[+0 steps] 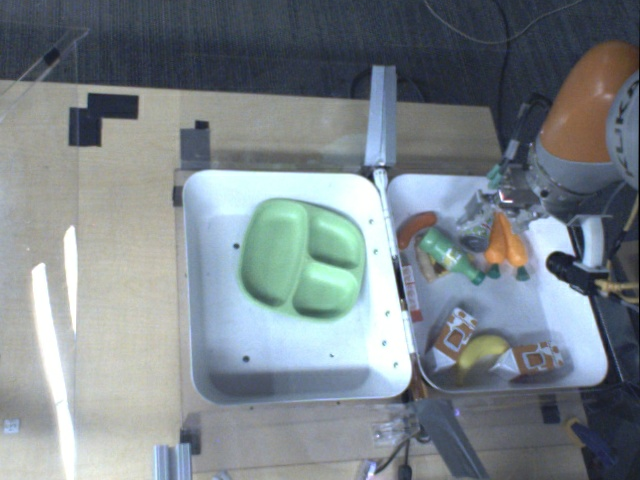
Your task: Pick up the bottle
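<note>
Yellow banana (481,352) lies at right bin's (590,368) near edge. Small green plastic bottle (446,252) flat on bin floor, unlifted. Gripper (487,211) close above-right; grip state unclear. Pick outstanding.

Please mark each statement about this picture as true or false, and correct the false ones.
1. The green divided tray lies in the left bin. True.
2. The green bottle stands upright in the left bin. False: it lies on its side in the right bin, beside the hot dog.
3. The end effector is above the far part of the right bin, near the carrot. True.
4. The banana lies at the far edge of the right bin. False: it lies at the near edge, between two small cartons.
5. The bottle is lifted clear of the bin. False: it rests on the bin floor.
</note>
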Controlling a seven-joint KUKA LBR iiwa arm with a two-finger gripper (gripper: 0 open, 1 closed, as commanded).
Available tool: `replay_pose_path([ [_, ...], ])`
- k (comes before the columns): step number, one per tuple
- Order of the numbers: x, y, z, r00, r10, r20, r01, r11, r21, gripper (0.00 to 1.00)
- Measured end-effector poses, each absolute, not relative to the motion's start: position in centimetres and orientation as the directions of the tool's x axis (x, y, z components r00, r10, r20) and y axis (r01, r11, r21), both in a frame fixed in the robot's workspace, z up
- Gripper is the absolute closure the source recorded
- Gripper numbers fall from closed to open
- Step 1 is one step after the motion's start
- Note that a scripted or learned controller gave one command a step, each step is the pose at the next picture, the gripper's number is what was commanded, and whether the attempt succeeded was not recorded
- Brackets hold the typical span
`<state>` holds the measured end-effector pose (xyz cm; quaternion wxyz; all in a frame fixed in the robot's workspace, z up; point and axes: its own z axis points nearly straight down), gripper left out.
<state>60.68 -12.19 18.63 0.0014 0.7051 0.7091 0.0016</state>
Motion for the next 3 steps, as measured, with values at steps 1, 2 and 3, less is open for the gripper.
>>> replay_pose_path([
  [1,56.8,-9.2,8.9,-0.008,1.0,0.0,1.0,0.008,0.013,0.0],
  [2,57.0,-9.0,10.1,-0.009,1.0,0.002,1.0,0.009,0.019,1.0],
  [3,57.3,-7.2,19.7,-0.172,0.985,-0.001,0.985,0.172,0.007,1.0],
])
